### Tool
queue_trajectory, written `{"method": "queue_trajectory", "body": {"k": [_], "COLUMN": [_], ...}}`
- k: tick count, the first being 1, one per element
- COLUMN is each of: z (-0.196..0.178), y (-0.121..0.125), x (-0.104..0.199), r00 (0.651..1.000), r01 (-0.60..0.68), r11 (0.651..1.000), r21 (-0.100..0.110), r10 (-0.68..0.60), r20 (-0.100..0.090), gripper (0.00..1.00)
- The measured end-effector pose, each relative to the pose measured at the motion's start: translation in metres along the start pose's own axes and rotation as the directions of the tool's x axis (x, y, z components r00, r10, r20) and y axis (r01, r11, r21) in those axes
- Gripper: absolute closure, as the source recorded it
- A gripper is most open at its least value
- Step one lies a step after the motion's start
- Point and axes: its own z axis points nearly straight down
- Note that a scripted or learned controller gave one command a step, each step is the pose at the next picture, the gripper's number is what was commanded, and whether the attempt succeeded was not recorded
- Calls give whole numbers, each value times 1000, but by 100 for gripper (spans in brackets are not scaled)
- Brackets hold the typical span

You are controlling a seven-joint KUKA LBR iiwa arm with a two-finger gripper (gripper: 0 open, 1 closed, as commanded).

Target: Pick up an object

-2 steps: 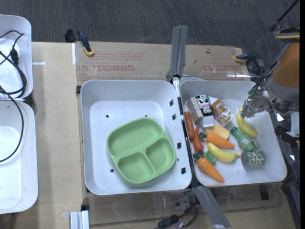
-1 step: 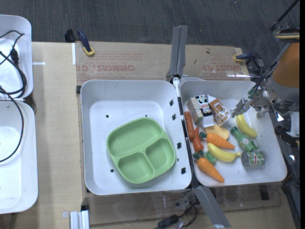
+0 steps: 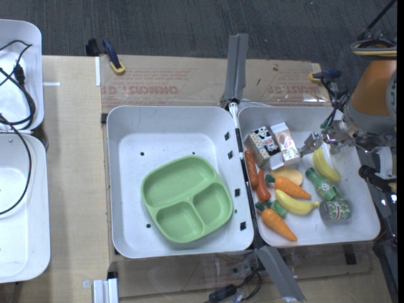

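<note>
The right bin (image 3: 363, 232) holds a heap of toy groceries. A cow-patterned carton (image 3: 261, 141) and a white and pink carton (image 3: 285, 143) stand at its back left. In the middle, one carrot (image 3: 292, 187) lies above a banana (image 3: 296, 203); a second carrot (image 3: 278, 225) is near the front. A second banana (image 3: 325, 165), a green bottle (image 3: 321, 184) and a can (image 3: 334, 210) sit on the right. My gripper (image 3: 315, 144) hangs low over the bin's back right, between the pink carton and the second banana, touching neither as far as I can see.
The left bin (image 3: 120, 169) holds a green divided plate (image 3: 187, 199). Red sausage-like pieces (image 3: 254, 172) lie along the right bin's left wall. A grey post (image 3: 236, 68) rises behind the bins. The arm's orange band (image 3: 375, 87) is at the far right.
</note>
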Motion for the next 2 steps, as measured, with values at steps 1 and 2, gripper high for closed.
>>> {"method": "queue_trajectory", "body": {"k": [1,2], "z": [-9,-141], "y": [0,35], "x": [0,15], "r00": [1000,999], "r01": [2,50], "r11": [1000,999], "r21": [1,5], "r10": [-2,-50], "r20": [2,2], "gripper": [100,100]}}
